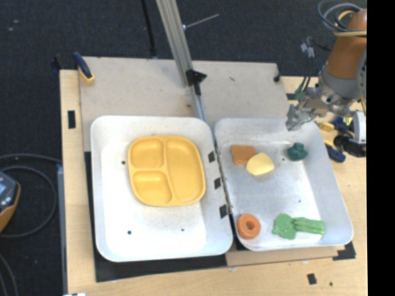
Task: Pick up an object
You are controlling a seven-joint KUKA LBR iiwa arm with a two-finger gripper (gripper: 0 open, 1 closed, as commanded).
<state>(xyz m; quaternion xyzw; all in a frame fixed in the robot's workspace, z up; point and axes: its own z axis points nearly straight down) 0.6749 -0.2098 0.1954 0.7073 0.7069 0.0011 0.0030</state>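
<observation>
Hovering: gripper [296, 119] hangs over the right bin's [327, 184] far edge; whether it is wide or narrow I cannot tell.
Nearest thing: small dark green piece [297, 152], just toward the camera from the gripper.
Risk: it looks small and low, so the fingers may slip off it or strike the bin's wall.
Around it: yellow lump [260, 164] touching an orange block [242, 154], to the green piece's left.
Farther: orange ring [249, 226], green toy [297, 226]; neither blocks.

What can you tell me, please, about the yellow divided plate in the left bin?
The yellow divided plate looks like smooth matte plastic, a rounded rectangle with three compartments: two at the far side and one nearer. It lies flat and slightly turned, near the middle of the left bin, resting on the bin floor.
</observation>
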